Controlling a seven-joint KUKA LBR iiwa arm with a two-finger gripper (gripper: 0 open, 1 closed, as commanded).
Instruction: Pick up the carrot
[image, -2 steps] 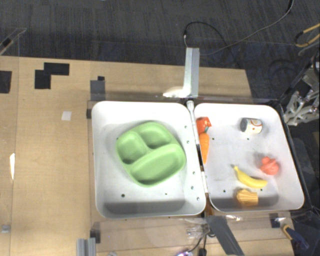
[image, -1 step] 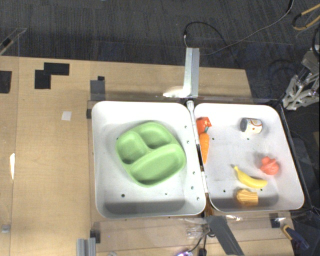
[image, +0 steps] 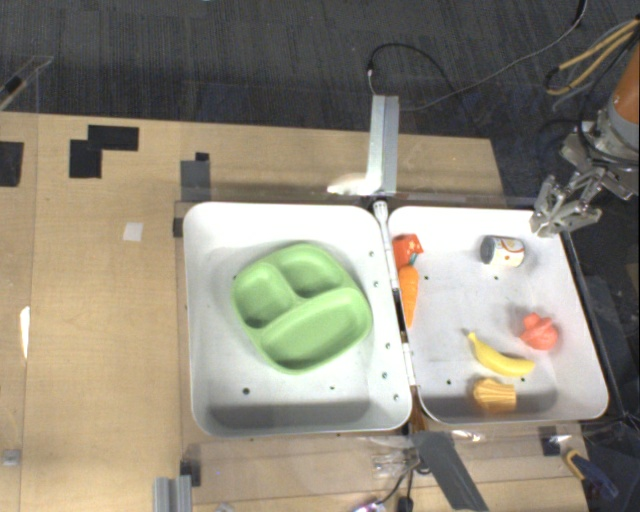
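Observation:
The carrot (image: 408, 290) is a slim orange piece lying lengthwise against the left wall of the right bin (image: 585, 300). A red-orange piece (image: 406, 247) touches its far end. My gripper (image: 567, 208) hangs over the bin's far right corner, well to the right of the carrot and apart from it. Its metal fingers are spread, with nothing between them.
The right bin also holds a small white and grey can (image: 502, 251), a red toy fruit (image: 539, 331), a banana (image: 500, 357) and a yellow-orange item (image: 494, 394) near the front wall. A green divided plate (image: 302, 305) sits in the left bin (image: 215, 400).

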